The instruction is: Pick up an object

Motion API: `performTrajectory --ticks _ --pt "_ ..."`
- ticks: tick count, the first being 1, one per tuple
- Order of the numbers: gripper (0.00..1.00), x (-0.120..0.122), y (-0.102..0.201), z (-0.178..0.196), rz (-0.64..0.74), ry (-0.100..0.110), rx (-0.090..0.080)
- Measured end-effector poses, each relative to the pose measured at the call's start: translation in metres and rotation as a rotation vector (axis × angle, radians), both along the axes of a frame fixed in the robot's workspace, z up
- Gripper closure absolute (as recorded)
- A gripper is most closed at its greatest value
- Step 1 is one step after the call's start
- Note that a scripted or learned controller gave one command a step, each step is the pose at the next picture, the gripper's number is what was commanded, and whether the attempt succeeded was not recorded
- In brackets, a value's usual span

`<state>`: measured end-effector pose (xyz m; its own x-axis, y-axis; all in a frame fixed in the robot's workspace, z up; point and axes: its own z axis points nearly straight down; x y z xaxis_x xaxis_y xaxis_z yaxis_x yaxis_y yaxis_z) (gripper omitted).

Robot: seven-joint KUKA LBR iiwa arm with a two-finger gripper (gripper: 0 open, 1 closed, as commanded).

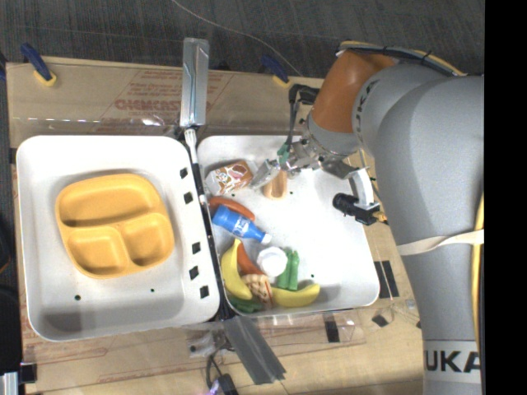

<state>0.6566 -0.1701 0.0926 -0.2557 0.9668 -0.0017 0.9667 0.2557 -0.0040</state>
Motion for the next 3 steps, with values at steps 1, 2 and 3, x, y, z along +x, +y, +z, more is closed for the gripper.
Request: performTrajectory --ticks 1,2,3 --pt "1.0 0.001 0.002 0.011 0.006 -0.001 0.001" --pt "1.0 0.001 0.031 0.062 0.12 -0.006 0.002" --pt "1.0 -0.038 0.038 -0.002 0.017 0.001 0.003"
